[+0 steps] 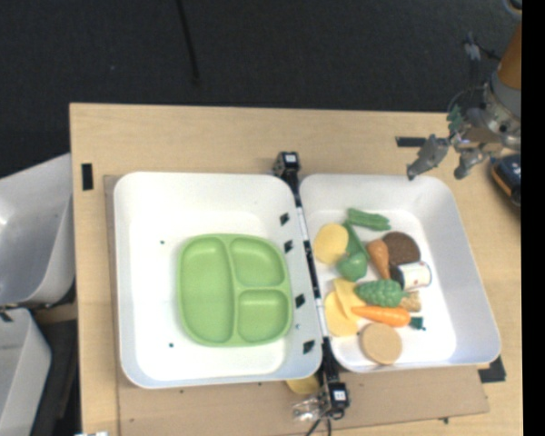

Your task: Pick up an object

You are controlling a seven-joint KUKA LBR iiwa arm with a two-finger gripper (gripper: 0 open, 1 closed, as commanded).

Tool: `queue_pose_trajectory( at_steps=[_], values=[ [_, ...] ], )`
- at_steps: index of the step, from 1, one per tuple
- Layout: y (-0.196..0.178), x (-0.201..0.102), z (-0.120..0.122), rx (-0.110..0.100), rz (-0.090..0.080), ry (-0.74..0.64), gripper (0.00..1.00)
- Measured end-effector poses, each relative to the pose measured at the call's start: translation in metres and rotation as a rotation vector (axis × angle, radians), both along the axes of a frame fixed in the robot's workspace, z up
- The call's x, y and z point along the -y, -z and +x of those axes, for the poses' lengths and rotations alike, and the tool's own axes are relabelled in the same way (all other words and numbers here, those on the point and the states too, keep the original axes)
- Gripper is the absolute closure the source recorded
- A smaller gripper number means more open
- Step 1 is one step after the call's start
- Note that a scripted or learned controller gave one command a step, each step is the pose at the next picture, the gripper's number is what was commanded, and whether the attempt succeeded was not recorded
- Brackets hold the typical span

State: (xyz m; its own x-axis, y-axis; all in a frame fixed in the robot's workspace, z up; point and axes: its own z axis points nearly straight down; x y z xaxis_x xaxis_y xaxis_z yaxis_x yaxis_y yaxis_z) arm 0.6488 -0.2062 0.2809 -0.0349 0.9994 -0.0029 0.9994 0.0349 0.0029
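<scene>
The right bin [463, 316] holds a heap of toy food: a green pea pod [368, 218], a yellow round piece [330, 242], a green pepper [352, 263], a brown disc [401, 245], a white can [411, 275], an orange carrot [380, 315] and a tan disc [381, 343]. My gripper [443, 162] hovers above the bin's far right corner, well behind the food. Its fingers are spread and open, with nothing between them.
The left bin [145, 216] carries a green divided plate [234, 289]. Black clips [302, 243] line the seam between the bins. A small yellow piece [302, 386] peeks out below the bins' front edge. Bare wooden bench [209, 134] lies behind the bins.
</scene>
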Motion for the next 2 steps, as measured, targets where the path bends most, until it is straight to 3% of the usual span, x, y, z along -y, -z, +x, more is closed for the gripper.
queue_pose_trajectory(
  at_steps=[1,2],
  values=[
    [0.186,0.012,-0.086,-0.014,0.004,0.039,0.0],
    [0.166,0.012,-0.091,-0.002,0.002,0.032,0.0]
  ],
)
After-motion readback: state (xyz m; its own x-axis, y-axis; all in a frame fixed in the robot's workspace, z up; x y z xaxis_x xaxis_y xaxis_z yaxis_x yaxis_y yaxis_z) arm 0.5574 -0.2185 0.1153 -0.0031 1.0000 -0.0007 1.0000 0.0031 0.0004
